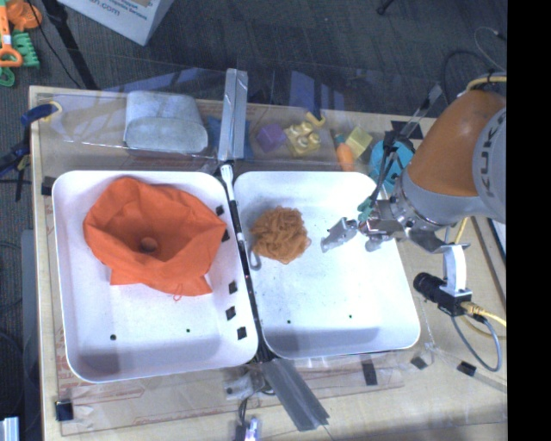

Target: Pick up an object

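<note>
Bench w/ two shallow white bins side by side. Left bin (86, 344) holds a crumpled orange cloth (155, 234) in its upper half, w/ a dark hollow near the cloth's centre. Right bin (344, 332) holds a brown tangled fibre ball (279, 233) in its upper-left area, just beside the divider between the bins. Arm (456, 155) enters from the right, grey w/ orange band above the wrist; large black letters on the arm's right side are cut off and not fully readable. Gripper (337, 235) sits over the right bin's upper-middle, to the right of the fibre ball and apart from it; nothing visible between its fingers. Finger spacing can't be judged at this res., so how far apart they stand is not clear. Behind the bins, along the bench's far edge: a grey rounded pad (166, 124) above the left bin, plus a purple block (272, 136), a yellow toy (303, 134) and an orange piece (344, 156) above the right bin. A white box (116, 15) w/ small printed text lies at top left on the floor; text too small to read. Black cable w/ yellow connector (469, 306) hangs off the arm at right.
</note>
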`<action>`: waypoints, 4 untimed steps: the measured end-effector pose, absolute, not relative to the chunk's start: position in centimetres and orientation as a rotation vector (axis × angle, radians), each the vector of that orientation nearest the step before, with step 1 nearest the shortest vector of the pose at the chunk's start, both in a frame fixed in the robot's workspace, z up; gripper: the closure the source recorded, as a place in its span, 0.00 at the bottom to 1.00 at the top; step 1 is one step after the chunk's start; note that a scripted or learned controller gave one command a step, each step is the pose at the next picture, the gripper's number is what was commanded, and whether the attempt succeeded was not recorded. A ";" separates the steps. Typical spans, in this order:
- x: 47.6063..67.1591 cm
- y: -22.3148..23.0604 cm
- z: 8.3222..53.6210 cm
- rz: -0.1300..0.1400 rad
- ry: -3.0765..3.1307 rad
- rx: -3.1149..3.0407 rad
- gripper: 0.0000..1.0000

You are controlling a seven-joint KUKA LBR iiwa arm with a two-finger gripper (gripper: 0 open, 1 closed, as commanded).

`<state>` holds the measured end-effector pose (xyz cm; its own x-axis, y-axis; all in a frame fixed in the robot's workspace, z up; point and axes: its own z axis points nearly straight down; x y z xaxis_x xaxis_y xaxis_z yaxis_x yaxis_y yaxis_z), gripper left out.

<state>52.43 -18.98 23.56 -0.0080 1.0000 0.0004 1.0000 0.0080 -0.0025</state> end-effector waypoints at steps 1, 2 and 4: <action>58.3 -16.7 15.7 0.003 -2.379 -2.046 0.00; 61.0 -14.0 9.5 -0.003 -2.399 -2.027 0.00; 61.9 -13.6 23.7 0.002 -2.311 -2.125 1.00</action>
